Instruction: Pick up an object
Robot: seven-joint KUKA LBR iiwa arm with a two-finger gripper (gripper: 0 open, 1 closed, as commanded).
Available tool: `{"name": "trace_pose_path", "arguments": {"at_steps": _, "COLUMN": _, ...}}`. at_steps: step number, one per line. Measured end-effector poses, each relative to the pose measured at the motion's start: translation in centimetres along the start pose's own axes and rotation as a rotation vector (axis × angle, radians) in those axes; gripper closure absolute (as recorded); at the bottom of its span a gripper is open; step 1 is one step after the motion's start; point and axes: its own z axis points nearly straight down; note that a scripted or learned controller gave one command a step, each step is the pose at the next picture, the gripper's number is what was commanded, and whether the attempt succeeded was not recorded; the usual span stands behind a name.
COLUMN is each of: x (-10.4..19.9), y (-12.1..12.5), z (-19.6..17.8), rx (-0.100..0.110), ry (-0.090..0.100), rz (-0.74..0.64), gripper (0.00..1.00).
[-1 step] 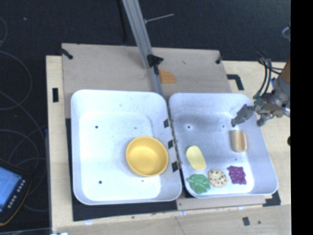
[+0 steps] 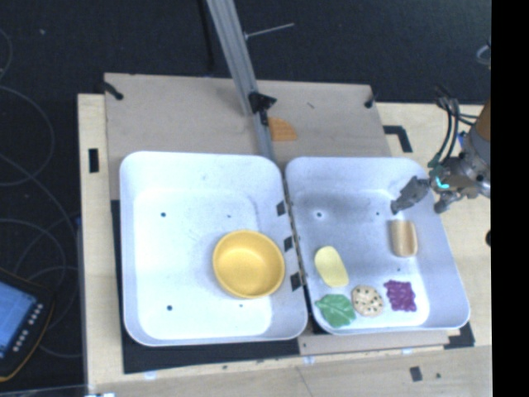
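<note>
In the right bin (image 2: 347,180) lie a tan cylinder-like piece (image 2: 402,237), a pale yellow oval piece (image 2: 331,265), a green leafy piece (image 2: 335,308), a round cookie (image 2: 366,301) and a purple grape bunch (image 2: 400,294). A yellow bowl (image 2: 248,263) sits in the left bin (image 2: 165,188). My gripper (image 2: 426,197) hangs over the right bin's right edge, above and just right of the tan piece. Its fingers (image 2: 408,195) are spread apart with nothing between them.
A grey metal strut (image 2: 234,52) slants down from the top to the seam between the bins. An orange tag (image 2: 281,129) lies on the board behind the bins. Cables trail at the right by the arm.
</note>
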Motion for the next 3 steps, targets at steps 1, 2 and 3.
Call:
{"name": "trace_pose_path", "arguments": {"at_steps": 1, "x": 0.0, "y": -0.5, "z": 6.2, "rx": 0.007, "ry": 0.0, "rz": 0.004, "gripper": 0.0}}
{"name": "trace_pose_path", "arguments": {"at_steps": 2, "x": 0.4, "y": -0.3, "z": 12.3, "rx": 0.007, "ry": 0.0, "rz": 0.007, "gripper": 0.0}}
{"name": "trace_pose_path", "arguments": {"at_steps": 3, "x": 0.1, "y": 0.1, "z": 14.7, "rx": -0.008, "ry": -0.006, "rz": 0.006, "gripper": 0.0}}
